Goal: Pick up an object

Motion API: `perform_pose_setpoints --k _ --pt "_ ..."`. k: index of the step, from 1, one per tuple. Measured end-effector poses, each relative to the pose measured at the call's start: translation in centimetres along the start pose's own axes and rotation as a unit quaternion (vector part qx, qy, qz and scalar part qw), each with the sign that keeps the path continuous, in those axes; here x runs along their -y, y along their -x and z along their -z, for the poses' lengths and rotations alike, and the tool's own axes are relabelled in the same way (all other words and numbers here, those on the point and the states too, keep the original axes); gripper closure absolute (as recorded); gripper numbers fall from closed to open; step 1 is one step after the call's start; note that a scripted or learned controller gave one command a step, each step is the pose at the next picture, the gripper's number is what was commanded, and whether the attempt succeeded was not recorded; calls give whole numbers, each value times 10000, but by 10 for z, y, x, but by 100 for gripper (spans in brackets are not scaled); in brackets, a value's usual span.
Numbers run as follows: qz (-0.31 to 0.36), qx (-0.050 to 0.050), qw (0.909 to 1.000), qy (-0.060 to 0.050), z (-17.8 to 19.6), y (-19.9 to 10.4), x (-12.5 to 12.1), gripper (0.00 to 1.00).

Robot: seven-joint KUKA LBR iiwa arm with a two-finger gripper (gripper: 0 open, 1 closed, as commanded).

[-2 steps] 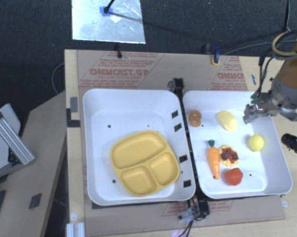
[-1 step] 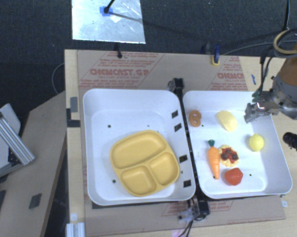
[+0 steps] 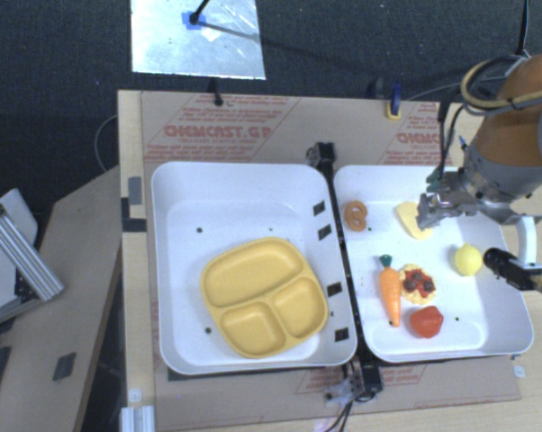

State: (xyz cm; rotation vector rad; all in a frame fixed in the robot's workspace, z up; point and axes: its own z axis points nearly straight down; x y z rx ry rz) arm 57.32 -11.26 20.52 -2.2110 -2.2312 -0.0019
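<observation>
Since the gripper sits low over the yellow wedge, it's likely targeting it; pincer state unclear.

I see left bin half filled by yellow tray; bare floor along its back and left side. Right bin crowded: pretzel near divider, carrot touching little pizza, tomato just below. Lemon apart, right. Gripper low over yellow piece. Open floor at front right corner.
</observation>
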Motion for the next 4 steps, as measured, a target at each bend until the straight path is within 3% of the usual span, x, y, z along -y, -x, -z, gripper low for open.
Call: perform_pose_setpoints --k 1,4 --pt "5 0 10000 10 15 -55 -4 100" --pt "5 -4 10000 8 3 -213 -8 100"
